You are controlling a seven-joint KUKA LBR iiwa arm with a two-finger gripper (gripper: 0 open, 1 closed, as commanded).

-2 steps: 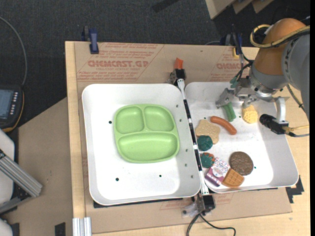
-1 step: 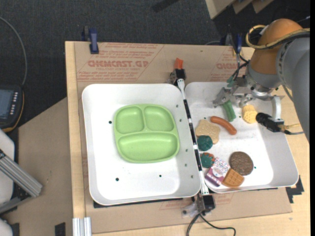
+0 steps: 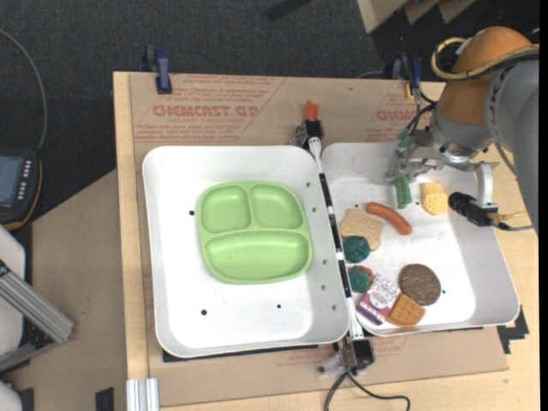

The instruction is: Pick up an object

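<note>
Gripper [image 3: 402, 171] grips green stick [image 3: 402, 192], long axis upright, pointing down.

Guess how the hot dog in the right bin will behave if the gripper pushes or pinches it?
The hot dog is a long, rounded cylinder, so a sideways push would probably roll it. It looks like glossy toy plastic: likely light, stiff, and somewhat slippery in a pinch. It lies beside the toast slice, which may block rolling that way.
</note>
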